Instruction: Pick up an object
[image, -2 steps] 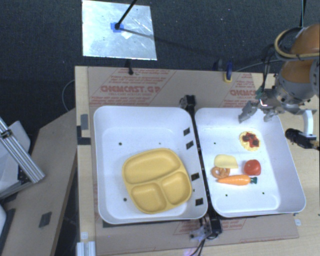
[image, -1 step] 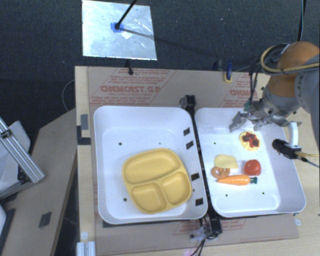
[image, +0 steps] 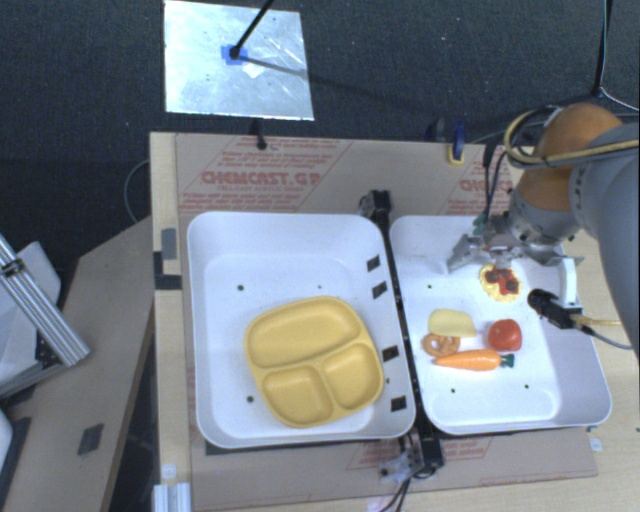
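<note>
The right bin (image: 560, 395) holds several toy foods. There is a small round yellow-and-red piece (image: 500, 283), a pale yellow piece (image: 452, 321), a brown pretzel (image: 440, 345), a red tomato (image: 505, 334) and an orange carrot (image: 467, 362). My gripper (image: 508, 264) hangs low at the back of this bin, right over the yellow-and-red piece. Its fingers stand open, one grey finger (image: 463, 254) to the left and the other to the right of that piece. Nothing is lifted between them.
The left bin (image: 230, 250) bears a yellow divided tray (image: 315, 358). A black divider with clips (image: 392, 300) runs between the bins. A black cable plug (image: 545, 302) hangs beside the gripper. A silver sheet (image: 237, 60) lies behind the bench.
</note>
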